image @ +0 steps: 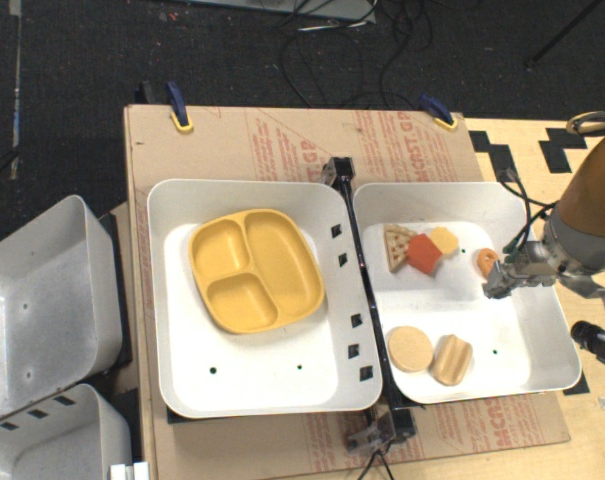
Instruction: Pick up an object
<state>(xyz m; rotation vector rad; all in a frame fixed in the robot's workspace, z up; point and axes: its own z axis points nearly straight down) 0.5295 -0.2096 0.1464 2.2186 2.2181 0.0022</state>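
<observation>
The right bin [542, 358] holds a red block [425, 255], a yellow cheese-like piece [444, 240], a tan cracker wedge [397, 246], a round beige cookie [410, 349], a bread-roll shape [451, 359] and a small orange piece [487, 261]. My gripper [498, 283] is low over the right bin's right side, just below and right of the orange piece. Nothing shows between its fingers.
The left bin [182, 368] carries a yellow divided plate [255, 269]. A black divider [360, 298] runs between the two bins. Grey tubs [42, 298] stand off the bench at the left. The arm's orange band [592, 203] enters from the right.
</observation>
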